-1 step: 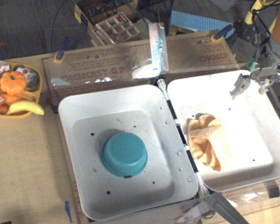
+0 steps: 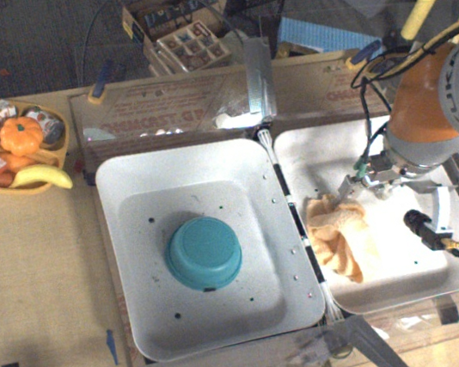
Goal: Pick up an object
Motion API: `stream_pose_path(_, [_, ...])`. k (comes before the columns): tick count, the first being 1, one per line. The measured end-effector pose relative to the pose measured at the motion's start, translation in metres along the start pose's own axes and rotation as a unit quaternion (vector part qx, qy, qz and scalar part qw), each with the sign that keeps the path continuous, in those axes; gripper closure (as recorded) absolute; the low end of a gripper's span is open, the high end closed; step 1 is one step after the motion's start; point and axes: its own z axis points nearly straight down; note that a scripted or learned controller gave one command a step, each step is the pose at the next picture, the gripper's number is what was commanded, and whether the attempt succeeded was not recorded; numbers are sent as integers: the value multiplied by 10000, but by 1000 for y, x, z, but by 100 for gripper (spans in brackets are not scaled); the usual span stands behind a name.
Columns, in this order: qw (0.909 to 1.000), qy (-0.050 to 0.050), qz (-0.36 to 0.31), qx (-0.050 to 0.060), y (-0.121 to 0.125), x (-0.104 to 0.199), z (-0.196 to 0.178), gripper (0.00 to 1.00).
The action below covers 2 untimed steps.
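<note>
Camera view shows a crumpled tan cloth (image 2: 336, 234) lying in the right bin (image 2: 403, 280), against its left wall. The gripper (image 2: 358, 179) hangs just beside the cloth's upper right edge; whether the jaws are wide or narrow cannot be told. No object is lifted: the grasp and the raise are judged outstanding. Left of the cloth, a teal bowl (image 2: 205, 253) sits upside down in the left bin (image 2: 127, 195).
</note>
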Motion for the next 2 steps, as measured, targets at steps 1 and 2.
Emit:
stream_pose_path(1, [9965,12,-831,-1,-27,29,-1,0])
stream_pose_path(2, [9889,13,-1482,-14,-77,35,-1,0])
